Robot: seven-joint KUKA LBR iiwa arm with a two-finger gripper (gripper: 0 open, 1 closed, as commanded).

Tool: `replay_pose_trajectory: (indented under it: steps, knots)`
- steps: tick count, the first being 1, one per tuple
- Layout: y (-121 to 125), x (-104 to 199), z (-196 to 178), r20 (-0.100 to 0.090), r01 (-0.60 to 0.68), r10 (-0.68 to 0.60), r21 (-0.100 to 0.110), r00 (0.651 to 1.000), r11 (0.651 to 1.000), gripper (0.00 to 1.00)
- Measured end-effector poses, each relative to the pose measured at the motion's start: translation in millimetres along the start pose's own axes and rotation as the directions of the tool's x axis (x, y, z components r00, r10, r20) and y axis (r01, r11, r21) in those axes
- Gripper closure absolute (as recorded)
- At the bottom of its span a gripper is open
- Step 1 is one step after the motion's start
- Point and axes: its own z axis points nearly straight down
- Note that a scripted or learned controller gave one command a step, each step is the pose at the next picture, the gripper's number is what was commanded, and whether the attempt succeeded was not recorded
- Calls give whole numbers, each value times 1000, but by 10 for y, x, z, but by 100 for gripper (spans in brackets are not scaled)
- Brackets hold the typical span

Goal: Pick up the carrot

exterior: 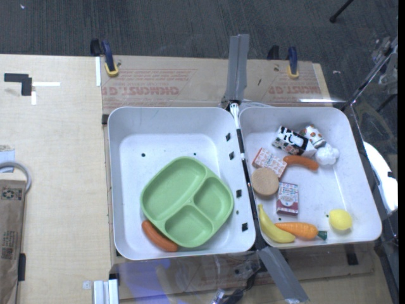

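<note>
Got the carrot (297, 230) down at the front of the right bin (357, 182), lying flat and roughly parallel to the near wall, green stub pointing right. Touching or just about touching a banana (273, 228) at its blunt left end, hard to call which. Near it on the right, a yellow lemon (340, 220), clearly apart. Just behind the carrot, a little red and white box (288, 198), then a round tan disc (265, 182) and a pinkish packet (270, 161). Further back, a second orange stick-shaped thing (300, 163), smooth with no green end, next to a white lump (326, 155) and a black and white cow toy (291, 141). Over in the left bin (133, 144), a green divided plate (187, 201) with another orange piece (158, 236) tucked against its front-left rim. Both bins sitting side by side on the pale wooden worktop (50, 138), with cardboard (171, 81) clamped down along the back.
</note>
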Motion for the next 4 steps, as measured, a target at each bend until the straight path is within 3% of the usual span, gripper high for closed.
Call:
replay_pose_trajectory:
  steps: [1, 2, 3, 4]
  knots:
    - [9, -83, 6, 0, 35, -35, 1, 999, 999, 100]
    - [704, 247, 715, 0, -99, 99, 2, 995, 995, 100]
    - [814, 66, 180, -1, 168, -168, -1, 986, 986, 100]
    - [841, 25, 1, 0, 426, -426, -2, 905, 905, 100]
